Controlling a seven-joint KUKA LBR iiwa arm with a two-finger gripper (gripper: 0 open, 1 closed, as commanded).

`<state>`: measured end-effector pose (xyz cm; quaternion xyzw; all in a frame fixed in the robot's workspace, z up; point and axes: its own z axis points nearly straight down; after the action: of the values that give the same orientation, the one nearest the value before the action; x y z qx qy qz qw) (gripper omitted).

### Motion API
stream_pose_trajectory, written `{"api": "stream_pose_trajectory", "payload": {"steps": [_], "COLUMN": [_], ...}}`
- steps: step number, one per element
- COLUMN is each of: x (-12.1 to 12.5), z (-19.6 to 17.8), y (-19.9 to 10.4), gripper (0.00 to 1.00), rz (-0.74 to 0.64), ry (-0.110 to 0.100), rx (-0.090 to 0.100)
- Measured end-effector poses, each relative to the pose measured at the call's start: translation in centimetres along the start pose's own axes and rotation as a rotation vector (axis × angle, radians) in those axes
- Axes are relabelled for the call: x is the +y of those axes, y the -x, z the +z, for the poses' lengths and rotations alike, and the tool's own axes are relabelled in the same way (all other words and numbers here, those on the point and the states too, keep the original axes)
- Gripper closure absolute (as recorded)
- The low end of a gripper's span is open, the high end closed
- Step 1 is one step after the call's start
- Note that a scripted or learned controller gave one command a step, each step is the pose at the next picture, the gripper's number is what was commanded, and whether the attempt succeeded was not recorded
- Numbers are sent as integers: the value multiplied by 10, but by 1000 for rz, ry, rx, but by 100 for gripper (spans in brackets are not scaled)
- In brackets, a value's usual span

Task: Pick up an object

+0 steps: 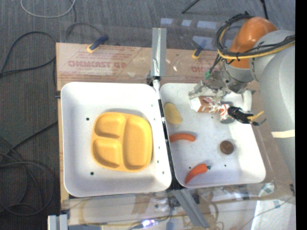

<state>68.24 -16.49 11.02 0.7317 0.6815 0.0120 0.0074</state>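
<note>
The pincer (207,91) hovered over the right bin's (249,174) far edge, just above a red-and-white carton (209,104); whether it was spread or pressed together I cannot tell. A sausage (182,137) and a carrot (196,172) lay nearer. A yellow divided tray (123,141) sat in the left bin (76,99).

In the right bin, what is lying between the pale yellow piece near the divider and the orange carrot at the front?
In the camera view, a red-orange sausage lies between the pale yellow piece and the carrot, on the floor of the right bin.
</note>
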Motion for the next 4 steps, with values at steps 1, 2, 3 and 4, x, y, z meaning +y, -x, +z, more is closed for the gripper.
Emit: {"api": "stream_pose_trajectory", "payload": {"steps": [1,2,3,4], "x": [0,-5,3,2], "z": [0,0,1,1], "y": [1,5,12,11], "gripper": [0,0,0,0], "rz": [-29,-51,-74,-94], "ry": [5,19,7,11], "rx": [-6,-9,1,-5]}}
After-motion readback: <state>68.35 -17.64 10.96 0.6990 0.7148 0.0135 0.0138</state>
